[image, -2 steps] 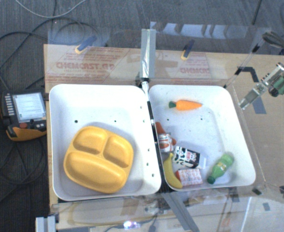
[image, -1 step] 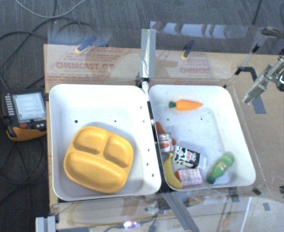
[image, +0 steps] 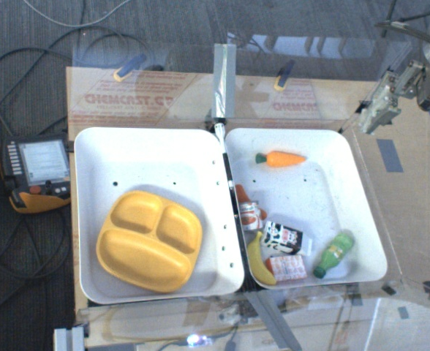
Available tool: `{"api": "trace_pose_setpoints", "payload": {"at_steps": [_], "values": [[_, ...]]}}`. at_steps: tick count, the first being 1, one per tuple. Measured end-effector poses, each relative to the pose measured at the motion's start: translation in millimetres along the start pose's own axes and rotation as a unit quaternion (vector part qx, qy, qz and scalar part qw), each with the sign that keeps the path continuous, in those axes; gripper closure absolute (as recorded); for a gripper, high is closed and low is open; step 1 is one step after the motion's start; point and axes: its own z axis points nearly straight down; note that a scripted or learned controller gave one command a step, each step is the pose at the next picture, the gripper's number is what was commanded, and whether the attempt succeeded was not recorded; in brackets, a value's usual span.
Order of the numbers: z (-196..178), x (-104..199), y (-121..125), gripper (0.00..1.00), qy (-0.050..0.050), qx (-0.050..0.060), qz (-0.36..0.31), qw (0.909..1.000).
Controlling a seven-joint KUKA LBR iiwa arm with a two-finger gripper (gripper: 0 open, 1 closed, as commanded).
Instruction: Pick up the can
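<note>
The can (image: 250, 215) is small, red and white, and rests against the left wall of the right bin (image: 350, 168), near the front. A black-and-white carton (image: 282, 237) and a banana (image: 259, 260) crowd it on the right and front. My gripper (image: 376, 115) hangs at the upper right, outside the right bin's far right corner and well away from the can. Nothing is seen held in it.
The right bin also holds a carrot (image: 281, 159) at the back, a green bottle (image: 334, 254) at the front right and a pink packet (image: 288, 268). A yellow divided plate (image: 150, 240) lies in the left bin (image: 98, 159). A metal post (image: 223, 82) stands behind the divider.
</note>
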Motion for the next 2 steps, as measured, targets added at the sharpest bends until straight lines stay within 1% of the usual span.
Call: {"api": "trace_pose_setpoints", "payload": {"at_steps": [1, 2], "values": [[0.5, -81.2, -23.8, 1.0, 0.0, 0.0, -0.01, 1.0], [-0.1, -105.5, -37.1, 1.0, -0.001, 0.001, -0.065, 0.9979]]}}
